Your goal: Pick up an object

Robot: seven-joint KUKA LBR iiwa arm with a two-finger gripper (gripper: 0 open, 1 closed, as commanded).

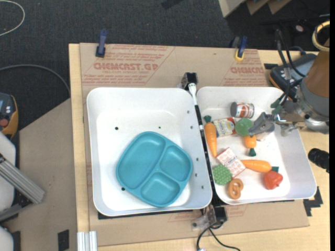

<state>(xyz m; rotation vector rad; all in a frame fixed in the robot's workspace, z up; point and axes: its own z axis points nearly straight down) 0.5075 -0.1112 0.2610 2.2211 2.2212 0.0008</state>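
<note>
Pincer (260, 130) over small orange carrot (250, 140) (green top).

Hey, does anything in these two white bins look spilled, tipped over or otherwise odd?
Nothing spilled or broken. The small red-and-white can lies on its side at the back of the right white bin, and the teal sectioned plate sits askew in the left white bin.

Divided plate (154, 167) in left bin (102, 106); toy foods in right bin (296, 163); tool (260, 126) over them.
</note>
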